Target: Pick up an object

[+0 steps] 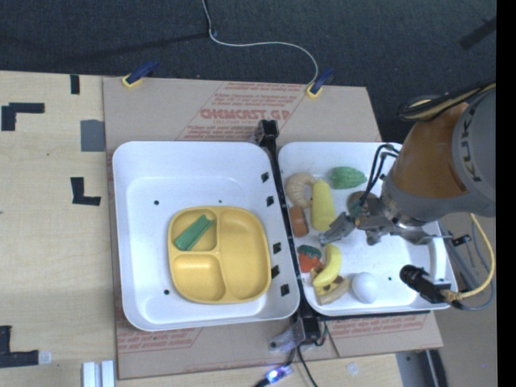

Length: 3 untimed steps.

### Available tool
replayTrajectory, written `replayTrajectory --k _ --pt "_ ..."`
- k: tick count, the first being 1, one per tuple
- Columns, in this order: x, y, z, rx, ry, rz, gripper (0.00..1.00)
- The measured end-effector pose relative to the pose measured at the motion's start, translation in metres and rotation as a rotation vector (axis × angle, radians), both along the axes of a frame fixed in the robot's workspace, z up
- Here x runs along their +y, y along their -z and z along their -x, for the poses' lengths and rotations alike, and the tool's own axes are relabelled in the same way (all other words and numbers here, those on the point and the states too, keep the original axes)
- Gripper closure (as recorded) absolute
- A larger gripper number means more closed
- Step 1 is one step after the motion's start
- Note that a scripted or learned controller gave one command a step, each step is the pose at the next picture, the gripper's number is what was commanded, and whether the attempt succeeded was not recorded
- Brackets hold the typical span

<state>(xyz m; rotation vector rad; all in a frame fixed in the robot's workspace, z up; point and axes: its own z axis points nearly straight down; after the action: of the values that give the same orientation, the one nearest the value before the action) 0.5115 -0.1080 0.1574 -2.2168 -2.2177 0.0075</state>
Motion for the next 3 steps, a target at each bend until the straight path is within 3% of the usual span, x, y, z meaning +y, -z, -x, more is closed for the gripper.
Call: replayTrajectory --k 1,2,3 --pt "0.004 0.060 -0.006 -0.002 -0.001 0.000 0.00" --pt "0.004 0.073 -0.006 -0.004 -0.001 0.001 0.00" --pt "0.004 0.063 -0.006 -0.006 0.000 0.002 1.00"
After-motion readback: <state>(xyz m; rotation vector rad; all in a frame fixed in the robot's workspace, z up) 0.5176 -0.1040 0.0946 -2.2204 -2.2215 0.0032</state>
